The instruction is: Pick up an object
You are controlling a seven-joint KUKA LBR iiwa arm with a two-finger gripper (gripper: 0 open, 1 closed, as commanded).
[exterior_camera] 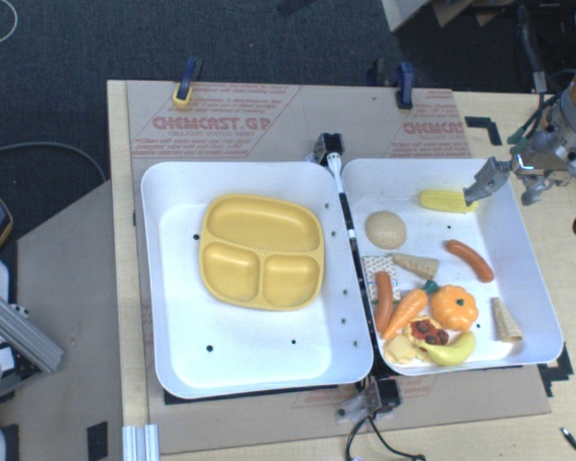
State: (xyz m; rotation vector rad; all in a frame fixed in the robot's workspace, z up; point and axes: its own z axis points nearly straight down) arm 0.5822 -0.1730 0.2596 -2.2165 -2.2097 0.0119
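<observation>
Yellow corn (443,201) lies at the far side of your right bin (528,257), and your gripper (507,182) hangs just right of it, one finger (484,182) reaching down to the cob's right end; whether it's clenched or released, you can't tell from here. Nearer you, a sausage (469,259), a round bun (386,229), carrots (400,312), a small pumpkin (454,307) and a banana (448,351) crowd together, while your left bin (168,286) carries a yellow divided plate (261,252).

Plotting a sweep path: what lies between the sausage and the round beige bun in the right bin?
Bare white bin floor lies between the sausage and the bun, seen in the camera view.
</observation>
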